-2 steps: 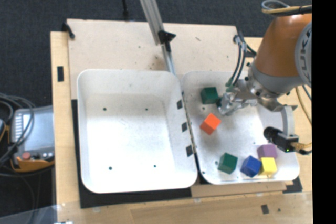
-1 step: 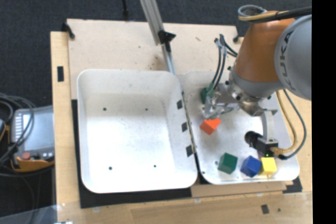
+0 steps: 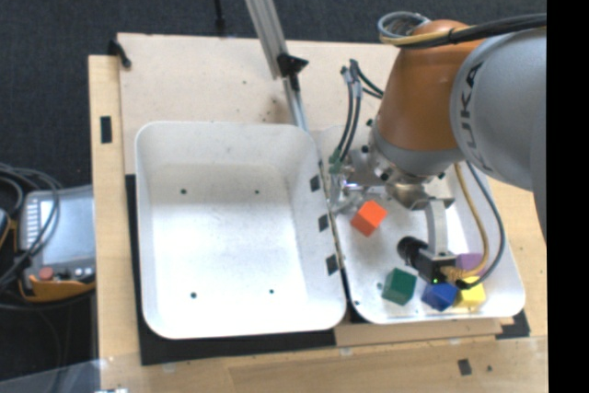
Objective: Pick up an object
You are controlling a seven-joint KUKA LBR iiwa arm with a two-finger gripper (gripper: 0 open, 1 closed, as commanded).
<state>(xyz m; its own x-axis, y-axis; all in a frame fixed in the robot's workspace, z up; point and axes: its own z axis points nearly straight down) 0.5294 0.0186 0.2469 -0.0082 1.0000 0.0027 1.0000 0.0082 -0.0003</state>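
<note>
Blocking much of the shallow white right bin point(image 3: 515, 290) from view, the grey arm with its orange band point(image 3: 433, 97) reaches in from the right and hangs over that bin's far half. Its wrist points down and slightly toward the divide between the two bins. The gripper point(image 3: 361, 196) sits under the band among metal parts and cables, just beside the bin's left wall. How wide it stands cannot be told from this angle.

A small orange cube point(image 3: 369, 217) shows just below the gripper, tilted on a corner. Whether it is gripped, touching, or merely lying on the bin floor nearby cannot be made out.

Along the near wall of the same bin lie a dark green cube point(image 3: 399, 285), a blue cube point(image 3: 440, 295) and a yellow cube point(image 3: 472, 294). The blue and yellow ones are touching or nearly so, and the green one sits a little apart to the left. A small purple piece point(image 3: 468, 262) sits just behind the yellow cube, partly covered by a cable, its shape hard to read.

The shallow white left bin point(image 3: 156, 161) lies beside the right one, their rims meeting, with a few dark specks on its floor. Both rest on a pale wooden table point(image 3: 202, 74), whose right part is hidden by the arm.
</note>
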